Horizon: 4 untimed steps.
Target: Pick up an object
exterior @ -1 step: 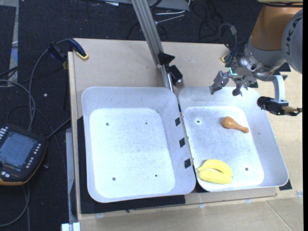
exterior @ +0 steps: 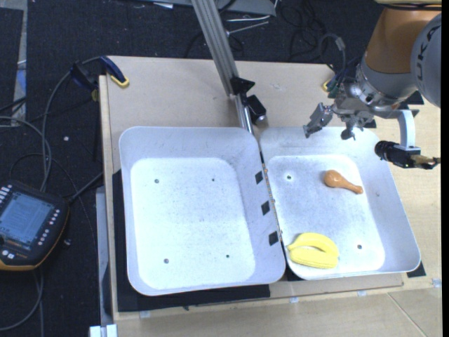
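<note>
Approach step, nothing grasped. Claw point(exterior: 330, 123) spread wide, empty, hovering over far rim of right shallow white bin point(exterior: 393, 209). Small orange gourd-shaped toy point(exterior: 341, 181) inside bin, near claw; yellow banana-shaped object point(exterior: 313, 250) at bin's near edge. Next likely: descend over toy, close.

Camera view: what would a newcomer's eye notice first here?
Two bright things in the right bin: a yellow banana-like object near its front edge and an orange drumstick-shaped object nearer its back. Above that bin's back edge hangs the gripper of the grey arm with its orange band, holding nothing.
</note>
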{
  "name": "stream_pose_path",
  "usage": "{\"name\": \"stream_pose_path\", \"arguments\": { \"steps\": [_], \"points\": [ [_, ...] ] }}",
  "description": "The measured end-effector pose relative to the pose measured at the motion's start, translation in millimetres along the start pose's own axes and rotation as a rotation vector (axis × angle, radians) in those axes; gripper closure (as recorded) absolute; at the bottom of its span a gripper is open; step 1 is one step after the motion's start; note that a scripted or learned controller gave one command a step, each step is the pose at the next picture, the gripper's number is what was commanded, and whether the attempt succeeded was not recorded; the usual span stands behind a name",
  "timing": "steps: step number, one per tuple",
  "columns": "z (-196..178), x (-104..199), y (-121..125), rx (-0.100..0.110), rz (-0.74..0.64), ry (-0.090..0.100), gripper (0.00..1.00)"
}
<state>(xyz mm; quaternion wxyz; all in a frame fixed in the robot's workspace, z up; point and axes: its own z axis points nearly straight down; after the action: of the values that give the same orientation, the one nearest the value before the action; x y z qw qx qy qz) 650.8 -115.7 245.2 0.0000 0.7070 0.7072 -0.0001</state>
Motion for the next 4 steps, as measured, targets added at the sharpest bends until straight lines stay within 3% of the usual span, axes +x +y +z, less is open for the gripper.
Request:
{"name": "stream_pose_path", "arguments": {
  "steps": [3,4],
  "points": [
    [152.1,2.3,9.6,0.004,0.000,0.000,0.00],
    [139.1,2.0,11.0,-0.001,0.000,0.000,1.00]
  ]
}}
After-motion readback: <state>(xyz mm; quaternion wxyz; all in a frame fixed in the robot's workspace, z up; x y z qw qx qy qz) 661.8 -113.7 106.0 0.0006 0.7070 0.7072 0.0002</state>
